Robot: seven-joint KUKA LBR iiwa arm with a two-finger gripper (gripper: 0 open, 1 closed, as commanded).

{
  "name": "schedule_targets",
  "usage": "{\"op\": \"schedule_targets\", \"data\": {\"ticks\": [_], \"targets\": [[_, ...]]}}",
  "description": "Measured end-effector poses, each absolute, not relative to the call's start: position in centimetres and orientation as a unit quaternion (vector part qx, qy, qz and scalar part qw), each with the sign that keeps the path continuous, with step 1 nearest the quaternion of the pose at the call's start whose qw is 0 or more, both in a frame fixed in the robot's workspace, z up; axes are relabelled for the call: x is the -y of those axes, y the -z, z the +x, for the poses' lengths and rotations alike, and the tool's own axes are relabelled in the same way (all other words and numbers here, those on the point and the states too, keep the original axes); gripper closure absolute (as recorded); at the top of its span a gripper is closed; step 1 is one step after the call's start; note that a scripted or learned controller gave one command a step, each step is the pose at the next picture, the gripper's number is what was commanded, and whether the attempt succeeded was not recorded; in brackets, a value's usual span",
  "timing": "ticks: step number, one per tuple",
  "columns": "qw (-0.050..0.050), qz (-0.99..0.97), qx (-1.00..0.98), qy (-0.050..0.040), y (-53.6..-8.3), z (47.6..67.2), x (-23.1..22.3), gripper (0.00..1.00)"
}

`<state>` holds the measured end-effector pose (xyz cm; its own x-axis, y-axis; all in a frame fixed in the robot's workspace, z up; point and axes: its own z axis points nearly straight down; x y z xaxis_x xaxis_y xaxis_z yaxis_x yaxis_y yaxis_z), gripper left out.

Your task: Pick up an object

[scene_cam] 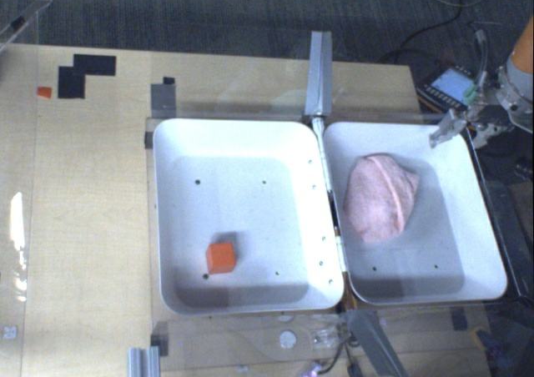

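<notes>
**Pick not yet begun: both candidates at rest in the bins**

Poised above the far right corner of the right bin [492,252]: gripper [450,127], well apart from both candidates. Cannot tell how wide open; nothing seen in its hold.

Lying in the right bin, near the middle and toward the left wall: pink cloth [381,198], bunched into a soft lump, the nearer of the two to the gripper. Resting in the left bin [160,200], near the front wall: orange block [221,258], small and alone. Both down on the bin floors, neither lifted nor touched.

Done so far, judging by the layout: at most a positioning at the bin's edge. Left to do: settle on a target, most likely the cloth, then descend, close on it and lift it clear of the floor, which amounts to nearly the whole task.

Writing: none legible. On the table [83,225], far left: black marks [82,73] of blocky outline and an orange square [43,92], without letters. Beyond the right bin: a device [453,84] with a lit bluish screen, too small to read. No brand or label discernible on bins, cloth or block.
</notes>
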<state>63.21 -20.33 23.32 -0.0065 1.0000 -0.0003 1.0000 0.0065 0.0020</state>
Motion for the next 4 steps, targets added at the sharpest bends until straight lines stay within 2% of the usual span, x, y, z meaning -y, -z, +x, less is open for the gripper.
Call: {"op": "schedule_targets", "data": {"ticks": [1, 2, 3, 4], "targets": [[0.002, 0.662, -0.749, -0.0008, -25.2, 59.8, 20.6, 0.00], [0.004, 0.569, -0.823, -0.0019, -10.3, 61.5, 20.5, 0.00], [0.011, 0.409, -0.912, -0.0023, -9.3, 60.8, 16.5, 0.00], [0.010, 0.537, -0.844, -0.0037, -9.3, 60.3, 10.4, 0.00]]}}
